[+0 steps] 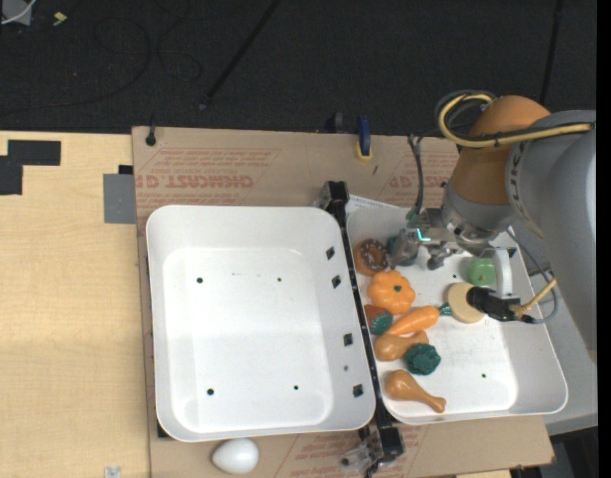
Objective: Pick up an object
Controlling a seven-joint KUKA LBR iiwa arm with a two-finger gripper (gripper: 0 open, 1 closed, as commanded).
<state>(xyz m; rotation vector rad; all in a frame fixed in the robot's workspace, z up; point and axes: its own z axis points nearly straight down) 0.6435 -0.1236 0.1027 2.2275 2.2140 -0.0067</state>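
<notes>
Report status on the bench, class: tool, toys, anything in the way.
Tool low over right bin's far end, nothing seen held. Toys bunched there: small pumpkin, carrot, donut. Pumpkin and donut crowd close beside the tool.

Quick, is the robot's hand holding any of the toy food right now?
Gripper: low over the right bin's top end; open, shut or holding cannot be told.

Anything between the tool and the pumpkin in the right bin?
Nothing visible. The tool sits up and to the right of the pumpkin, with bare bin floor between them. The donut lies to the left, off that line.
</notes>
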